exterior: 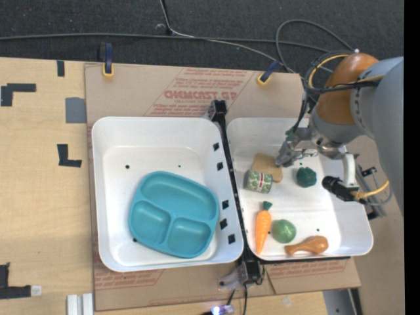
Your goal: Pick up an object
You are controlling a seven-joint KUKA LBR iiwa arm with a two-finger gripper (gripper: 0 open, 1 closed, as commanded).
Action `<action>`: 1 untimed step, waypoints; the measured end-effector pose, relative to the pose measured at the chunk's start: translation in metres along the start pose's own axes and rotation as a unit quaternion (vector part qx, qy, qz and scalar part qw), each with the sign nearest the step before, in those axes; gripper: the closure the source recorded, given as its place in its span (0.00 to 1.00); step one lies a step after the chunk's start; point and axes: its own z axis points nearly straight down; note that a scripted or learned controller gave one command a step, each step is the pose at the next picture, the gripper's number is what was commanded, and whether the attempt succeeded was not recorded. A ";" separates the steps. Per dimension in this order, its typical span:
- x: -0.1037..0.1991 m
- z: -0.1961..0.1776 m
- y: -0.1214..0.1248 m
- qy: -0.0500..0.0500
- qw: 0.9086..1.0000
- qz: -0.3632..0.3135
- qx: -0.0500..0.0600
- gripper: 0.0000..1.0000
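Arm (367, 104) leans in from three o'clock over the right bin (295, 128); gripper (289, 155) hangs just above the tan block (265, 163) at the bin's ten o'clock, grip unreadable, nothing lifted yet, pick remains

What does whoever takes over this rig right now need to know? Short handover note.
Gripper: low over the right bin, at the upper edge of the object cluster; finger state unreadable, nothing visibly held.
Right bin contents: tan flat piece next to the gripper, green can on its side just below it, dark green round object, carrot, green ball, tan drumstick-shaped piece.
Left bin: teal divided tray.
Done: arm is positioned in the right bin.
Left: grasp an object and lift it; no pick is evident yet.
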 end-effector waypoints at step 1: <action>0.007 -0.045 0.005 0.000 1.000 0.000 0.003 1.00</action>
